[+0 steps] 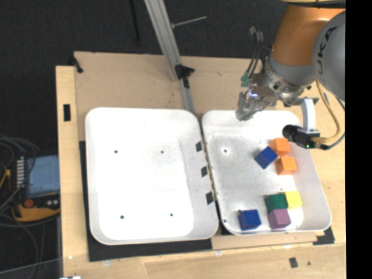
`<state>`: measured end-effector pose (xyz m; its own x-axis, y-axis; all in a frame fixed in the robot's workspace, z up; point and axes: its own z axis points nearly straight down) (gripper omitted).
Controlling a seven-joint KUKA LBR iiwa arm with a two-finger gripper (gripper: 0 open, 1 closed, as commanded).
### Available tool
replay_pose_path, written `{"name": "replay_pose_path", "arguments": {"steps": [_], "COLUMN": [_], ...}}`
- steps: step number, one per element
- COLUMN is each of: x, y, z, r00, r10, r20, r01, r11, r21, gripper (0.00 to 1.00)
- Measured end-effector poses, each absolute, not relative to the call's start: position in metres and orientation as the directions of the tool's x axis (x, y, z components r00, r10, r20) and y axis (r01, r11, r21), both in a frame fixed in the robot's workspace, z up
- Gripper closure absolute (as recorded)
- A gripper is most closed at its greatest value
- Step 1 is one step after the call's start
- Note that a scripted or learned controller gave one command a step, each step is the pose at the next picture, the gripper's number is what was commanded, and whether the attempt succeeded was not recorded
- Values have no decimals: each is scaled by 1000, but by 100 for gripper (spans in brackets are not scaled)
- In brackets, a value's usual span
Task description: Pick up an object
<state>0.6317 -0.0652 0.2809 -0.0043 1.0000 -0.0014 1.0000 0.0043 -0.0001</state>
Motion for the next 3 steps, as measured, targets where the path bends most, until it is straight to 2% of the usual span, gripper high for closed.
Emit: {"name": "replay_pose_path", "arguments": {"steps": [1, 2, 3], "x": [628, 635, 635], "y": [-23, 31, 87], "z": [273, 276, 274], "r00": [-5, -7, -7], "r10": [1000, 1000, 1000], "r20": [-1, 0, 0], "r01": [1000, 1000, 1000], "r11": [5, 7, 7], "r21": [0, 2, 2], "gripper": [100, 100, 100]}}
